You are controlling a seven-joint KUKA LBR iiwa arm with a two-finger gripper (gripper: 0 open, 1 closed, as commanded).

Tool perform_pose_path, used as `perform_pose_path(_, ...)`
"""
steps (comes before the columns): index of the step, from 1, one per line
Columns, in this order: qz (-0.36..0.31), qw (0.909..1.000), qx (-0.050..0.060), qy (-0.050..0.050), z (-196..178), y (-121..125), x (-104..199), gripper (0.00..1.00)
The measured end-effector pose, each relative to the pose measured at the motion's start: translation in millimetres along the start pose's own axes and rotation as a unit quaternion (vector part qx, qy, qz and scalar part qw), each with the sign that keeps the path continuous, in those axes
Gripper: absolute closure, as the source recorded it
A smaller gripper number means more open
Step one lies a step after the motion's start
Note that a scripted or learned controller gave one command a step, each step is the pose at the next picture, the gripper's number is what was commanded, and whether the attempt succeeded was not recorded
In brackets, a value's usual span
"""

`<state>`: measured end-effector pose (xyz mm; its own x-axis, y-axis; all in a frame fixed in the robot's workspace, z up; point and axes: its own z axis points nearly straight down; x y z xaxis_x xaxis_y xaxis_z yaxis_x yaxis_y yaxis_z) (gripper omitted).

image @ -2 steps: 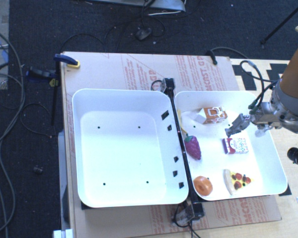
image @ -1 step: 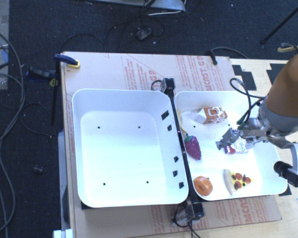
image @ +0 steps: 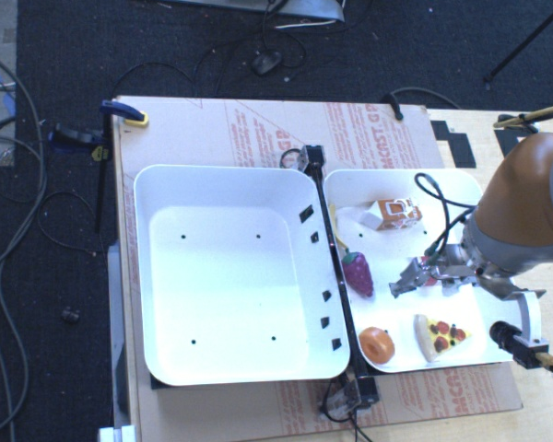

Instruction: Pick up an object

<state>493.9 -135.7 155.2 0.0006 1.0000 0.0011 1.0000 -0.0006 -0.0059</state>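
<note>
The right bin (image: 461,184) holds several toys. A purple eggplant (image: 358,273) lies by its left wall, and an orange-and-white box (image: 398,213) sits near the back. An orange fruit (image: 377,343) and a pizza slice (image: 440,336) rest at the front. My gripper (image: 407,279) hangs low over the middle of this bin. It is right of the eggplant and above the pizza slice in the picture, and I see nothing held in it.
The left bin (image: 157,191) stands beside the right one, with a black divider (image: 327,247) between them. A whitish item (image: 355,217) lies left of the box. The arm's orange band (image: 530,187) covers the right bin's right side. Cables trail over the floor at left.
</note>
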Motion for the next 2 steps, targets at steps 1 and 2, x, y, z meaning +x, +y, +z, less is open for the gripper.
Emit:
perform_pose_path(1,-0.001,1.0,0.0,0.0,59,0,9,0.0)
perform_pose_path(2,0.0,1.0,-0.003,0.0,46,1,8,1.0)
